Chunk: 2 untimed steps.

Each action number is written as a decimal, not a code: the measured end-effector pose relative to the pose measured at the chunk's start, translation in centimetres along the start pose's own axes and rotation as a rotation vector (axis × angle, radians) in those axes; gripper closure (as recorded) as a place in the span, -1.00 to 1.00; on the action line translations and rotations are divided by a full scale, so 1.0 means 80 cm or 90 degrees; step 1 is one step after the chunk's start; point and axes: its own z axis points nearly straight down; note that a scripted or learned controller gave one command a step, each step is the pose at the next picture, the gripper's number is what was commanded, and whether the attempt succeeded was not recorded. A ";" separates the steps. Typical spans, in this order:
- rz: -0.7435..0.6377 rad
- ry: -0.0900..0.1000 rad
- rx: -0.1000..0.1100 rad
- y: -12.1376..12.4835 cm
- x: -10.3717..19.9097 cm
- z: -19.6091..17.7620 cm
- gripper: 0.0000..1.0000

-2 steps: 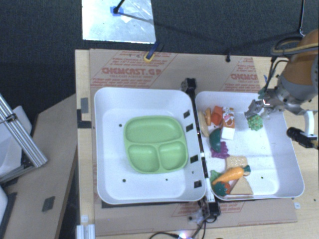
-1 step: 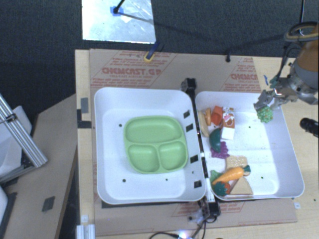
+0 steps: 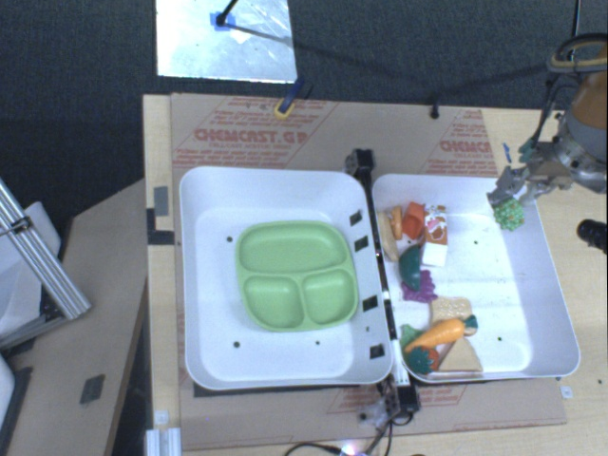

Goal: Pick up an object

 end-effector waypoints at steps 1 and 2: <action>-0.001 0.002 0.004 -0.045 0.063 0.001 1.00; -0.002 0.002 0.004 -0.071 0.124 0.011 1.00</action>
